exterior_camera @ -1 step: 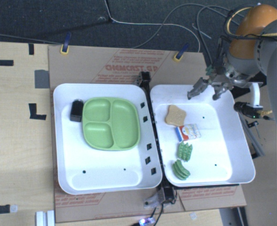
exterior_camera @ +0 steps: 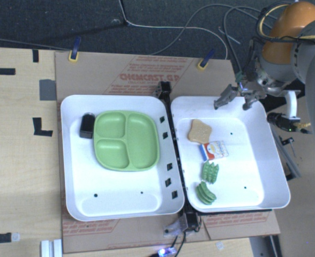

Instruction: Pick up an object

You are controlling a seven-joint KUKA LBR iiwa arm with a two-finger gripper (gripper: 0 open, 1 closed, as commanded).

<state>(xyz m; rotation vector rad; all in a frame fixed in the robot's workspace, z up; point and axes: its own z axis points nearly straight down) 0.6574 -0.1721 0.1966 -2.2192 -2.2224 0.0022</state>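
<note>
Camera view: arm poised at the far corner of the right bin, nothing in its grip

From above, the desk (exterior_camera: 18, 143) carries two shallow white bins side by side on a sheet of brown cardboard (exterior_camera: 147, 74). The grey arm (exterior_camera: 286, 42) with its orange band comes in from the right, and its end effector (exterior_camera: 235, 98) sits over the far rim of the right bin (exterior_camera: 254, 159), near that bin's far right corner. Its two fingers (exterior_camera: 223, 100) are spread apart, with nothing between them.

The things to be picked lie in the right bin, toward its left half and well apart from the end effector. Nearest the far side is a tan piece like a slice of bread (exterior_camera: 199, 131). Just beside it, toward the near side, is a small red, white and blue packet (exterior_camera: 214, 150). Below that sits a green bumpy item (exterior_camera: 210, 172), and nearer still a green pod-shaped item (exterior_camera: 205, 193), close to the bin's near left corner.

The left bin (exterior_camera: 114, 202) holds a green divided plate (exterior_camera: 127, 141) with three compartments, and a small black block (exterior_camera: 87, 125) just beside the plate's left edge
</note>
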